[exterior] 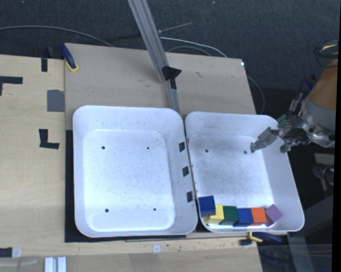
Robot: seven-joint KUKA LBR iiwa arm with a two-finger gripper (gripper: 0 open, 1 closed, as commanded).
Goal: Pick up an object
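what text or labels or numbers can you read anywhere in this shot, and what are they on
None: no readable word, number or brand shows anywhere.
The coloured blocks in the right bin have plain faces.
The black marks along the seam by the left bin are blank tabs.
The black tape pieces on the bench form shapes, not letters.

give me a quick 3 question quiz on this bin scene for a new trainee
1. True or false: the coloured blocks lie along the near edge of the right bin.
2. Multiple choice: the purple block sits at which end of the row? A) the end nearest the left bin B) the middle C) the end farthest from the left bin
3. Short answer: over which bin does the gripper hang?

Key: 1 true. 2 C. 3 the right bin, near its far right side, well apart from the blocks.
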